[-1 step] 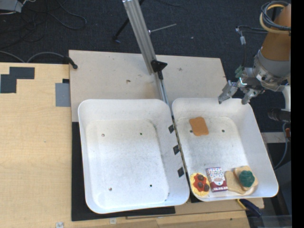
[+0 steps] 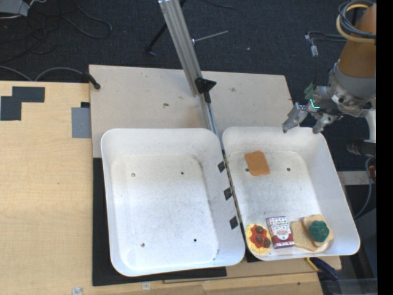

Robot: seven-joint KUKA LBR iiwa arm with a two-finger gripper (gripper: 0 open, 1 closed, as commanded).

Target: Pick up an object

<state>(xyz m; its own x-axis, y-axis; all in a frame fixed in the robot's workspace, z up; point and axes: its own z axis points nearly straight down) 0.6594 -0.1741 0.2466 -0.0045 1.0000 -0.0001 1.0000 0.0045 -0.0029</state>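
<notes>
My gripper (image 2: pixel 305 122) hangs over the far right corner of the right bin (image 2: pixel 331 165), its two grey fingers spread apart with nothing between them. An orange-brown flat piece (image 2: pixel 257 163) lies in the far half of that bin, to the left of and nearer than the gripper. Along the bin's near edge sit a round yellow piece with red topping (image 2: pixel 259 238), a small red and white box (image 2: pixel 280 232), and a tan slice carrying a green lump (image 2: pixel 317 232).
The left bin (image 2: pixel 161 198) lies beside the right one, with black clips along their shared wall. A slanted aluminium bar (image 2: pixel 184 48) rises behind the bins. Cables hang at the arm's upper right.
</notes>
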